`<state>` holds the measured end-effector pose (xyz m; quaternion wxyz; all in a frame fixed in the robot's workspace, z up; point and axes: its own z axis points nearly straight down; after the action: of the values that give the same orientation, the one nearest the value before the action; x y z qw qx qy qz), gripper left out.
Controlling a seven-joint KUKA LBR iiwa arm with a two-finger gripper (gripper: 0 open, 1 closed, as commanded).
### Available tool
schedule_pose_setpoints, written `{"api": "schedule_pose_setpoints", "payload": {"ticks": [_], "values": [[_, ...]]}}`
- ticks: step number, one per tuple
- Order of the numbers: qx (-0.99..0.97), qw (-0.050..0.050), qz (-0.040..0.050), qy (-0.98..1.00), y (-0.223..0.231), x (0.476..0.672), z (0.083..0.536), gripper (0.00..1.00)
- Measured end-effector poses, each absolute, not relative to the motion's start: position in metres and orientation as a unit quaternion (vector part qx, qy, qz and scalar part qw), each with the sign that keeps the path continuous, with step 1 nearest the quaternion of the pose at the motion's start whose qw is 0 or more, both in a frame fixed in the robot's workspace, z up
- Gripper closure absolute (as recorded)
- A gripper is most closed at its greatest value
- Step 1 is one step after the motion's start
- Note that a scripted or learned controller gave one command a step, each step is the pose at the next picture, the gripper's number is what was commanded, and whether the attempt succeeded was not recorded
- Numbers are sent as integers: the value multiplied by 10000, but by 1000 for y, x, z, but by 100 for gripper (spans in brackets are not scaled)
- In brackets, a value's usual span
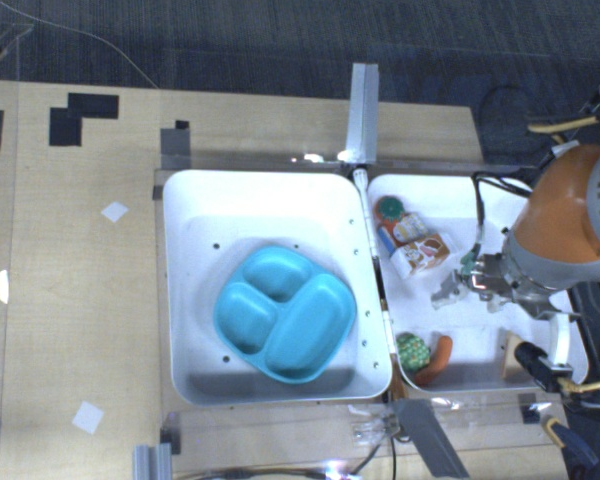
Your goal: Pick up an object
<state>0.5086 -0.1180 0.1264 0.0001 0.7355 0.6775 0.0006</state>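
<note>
Camera view from above: I see my pincer [450, 290] hovering inside the right bin [480, 193], nothing between its fingers, so the pick is not yet made. I cannot tell how wide it stands. Candidate objects lie just beside it: a small bottle [402, 238] above-left, a carrot-like toy [436, 358] below. My arm [560, 223] leans in over the bin's right wall.

There were 2 white bins [190, 268] on the table [70, 268]. The left bin held 1 blue divided plate [285, 313]; the right bin held 1 bottle [405, 236], 1 green ball [413, 350], and 1 orange carrot-like piece [436, 358].
</note>
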Motion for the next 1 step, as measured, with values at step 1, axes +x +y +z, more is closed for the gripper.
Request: {"api": "schedule_pose_setpoints", "payload": {"ticks": [1], "values": [[7546,41,37,6562,-104,501,89,0]]}}
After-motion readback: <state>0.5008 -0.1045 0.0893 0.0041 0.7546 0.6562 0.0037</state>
